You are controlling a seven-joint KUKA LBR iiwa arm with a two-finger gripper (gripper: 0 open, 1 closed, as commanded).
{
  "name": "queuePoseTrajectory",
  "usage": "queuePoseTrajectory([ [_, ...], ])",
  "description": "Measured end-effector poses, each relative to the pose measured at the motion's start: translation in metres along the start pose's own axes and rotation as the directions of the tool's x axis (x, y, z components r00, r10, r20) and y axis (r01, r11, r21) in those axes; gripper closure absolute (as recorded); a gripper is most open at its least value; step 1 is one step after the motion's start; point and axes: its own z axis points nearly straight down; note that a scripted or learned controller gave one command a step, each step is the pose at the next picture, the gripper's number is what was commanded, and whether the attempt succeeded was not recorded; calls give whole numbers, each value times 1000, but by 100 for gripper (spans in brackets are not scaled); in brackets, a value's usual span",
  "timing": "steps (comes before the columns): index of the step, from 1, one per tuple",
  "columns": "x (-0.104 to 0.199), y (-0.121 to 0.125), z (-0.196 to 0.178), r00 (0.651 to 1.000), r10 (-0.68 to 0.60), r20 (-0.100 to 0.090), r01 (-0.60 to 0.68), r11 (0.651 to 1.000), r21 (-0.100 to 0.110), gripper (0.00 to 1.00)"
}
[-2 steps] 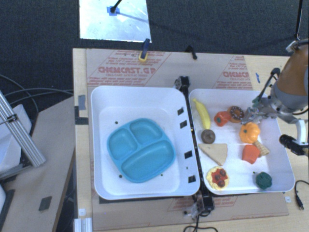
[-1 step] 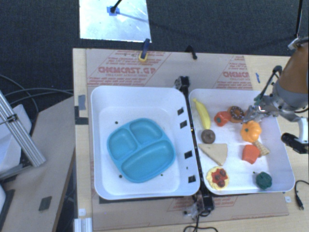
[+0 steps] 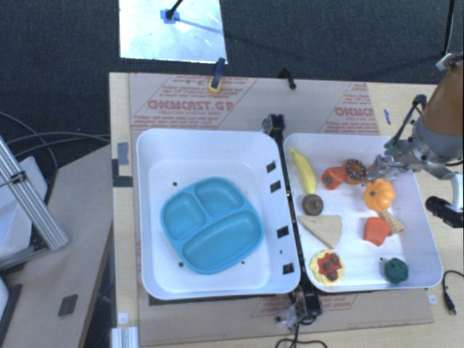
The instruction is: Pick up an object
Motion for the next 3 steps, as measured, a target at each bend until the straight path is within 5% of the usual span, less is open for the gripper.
queuePoseTrajectory([
  [2, -1, 2, -22, 1000, 0, 1, 0, 1000, -8, 100],
  [3, 0, -94, -18, 1000, 6, -5, -6, 1000, 22, 100],
])
